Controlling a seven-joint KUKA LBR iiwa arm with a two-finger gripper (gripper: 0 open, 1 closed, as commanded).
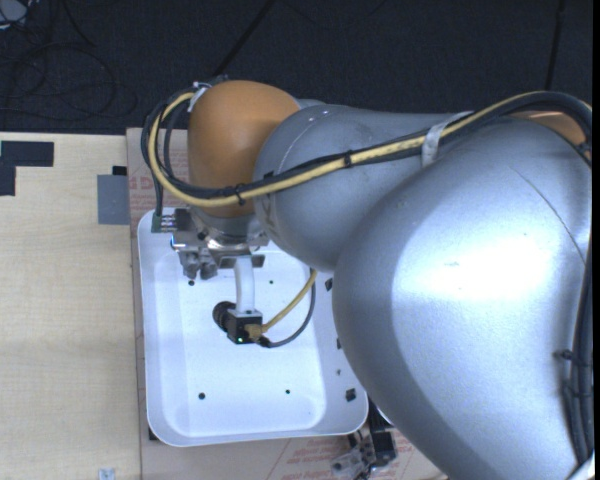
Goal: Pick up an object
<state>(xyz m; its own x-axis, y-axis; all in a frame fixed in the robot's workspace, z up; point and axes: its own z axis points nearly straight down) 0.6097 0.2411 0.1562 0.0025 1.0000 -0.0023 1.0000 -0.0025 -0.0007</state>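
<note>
My gripper (208, 264) hangs over the far part of the white bin (170, 368), near its back left corner, under the orange band (230, 128) of the wrist. It points straight down at the bin floor. The bare floor below and in front of the gripper shows a few small dark dots (200, 396). The arm's grey body (450, 288) hides the right side of this bin and everything beyond it.
A pale wooden bench top (50, 308) lies left of the bin, with black patches (15, 163) and a grey patch (111, 198) near its far edge. Brown cardboard (300, 458) and a small metal part (365, 453) sit below the bin's front rim.
</note>
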